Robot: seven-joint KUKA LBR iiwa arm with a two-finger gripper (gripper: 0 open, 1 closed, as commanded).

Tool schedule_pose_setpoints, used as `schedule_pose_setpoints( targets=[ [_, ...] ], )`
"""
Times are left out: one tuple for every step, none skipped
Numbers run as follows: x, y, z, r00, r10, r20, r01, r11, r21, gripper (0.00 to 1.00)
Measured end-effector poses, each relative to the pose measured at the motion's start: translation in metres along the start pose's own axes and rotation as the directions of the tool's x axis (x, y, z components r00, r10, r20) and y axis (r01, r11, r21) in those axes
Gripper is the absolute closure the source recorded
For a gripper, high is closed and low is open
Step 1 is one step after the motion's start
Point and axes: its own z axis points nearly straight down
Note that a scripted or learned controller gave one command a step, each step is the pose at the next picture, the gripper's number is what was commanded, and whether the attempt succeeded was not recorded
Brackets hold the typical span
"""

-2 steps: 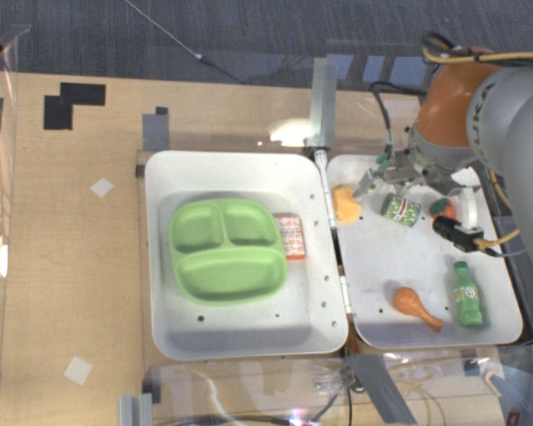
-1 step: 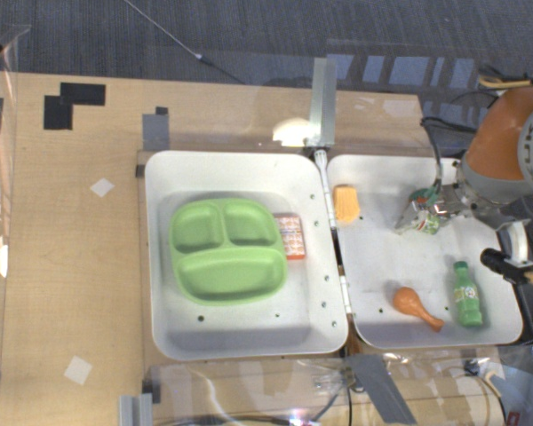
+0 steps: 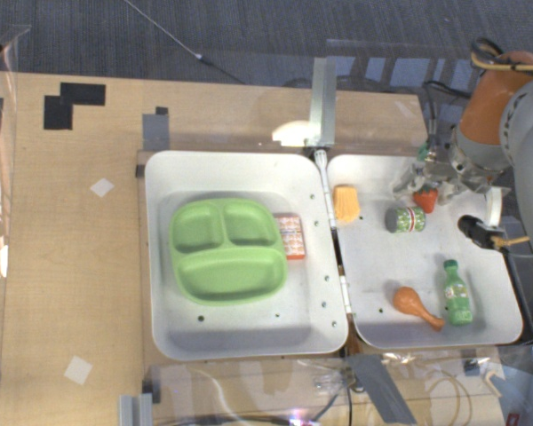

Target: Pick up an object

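Red object [image 3: 425,200], small and rounded, is sitting right under the tool [image 3: 429,179] near the far edge of the right bin [image 3: 373,304], and from where I'm standing it looks like the piece being gone for. The tool is hanging low over it at the end of the grey arm [image 3: 515,122], which is reaching in from the right with its orange band showing above the wrist. Whether the tool's halves are apart or together I cannot tell; the metal parts are blurring into each other from this angle, and nothing is visibly clamped between them.

Just beside the red piece, toward the near side, a small can [image 3: 406,219] with a green and red label is lying on its side. It is sitting close enough that I'd judge it the main nuisance: a descent drifting toward it is likely to nudge it or catch both at once. Coming straight down, centred on the red piece and keeping to its far side, seems the safer way.

Further out in the same bin an orange block [image 3: 346,204] is lying near the dividing wall, a green bottle [image 3: 457,293] is lying toward the near right corner, and an orange drumstick-shaped toy [image 3: 416,306] is resting near it. In the left bin [image 3: 169,344] a green divided tray [image 3: 228,250] is sitting with a small printed box [image 3: 290,235] touching its right edge.
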Motion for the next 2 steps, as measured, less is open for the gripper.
schedule_pose_setpoints(
  targets=[
    [0.003,0.003,-0.013,1.000,-0.011,0.002,0.011,1.000,-0.006,1.00],
    [0.124,-0.036,-0.182,0.998,-0.066,-0.003,0.066,0.998,0.000,1.00]
  ],
)
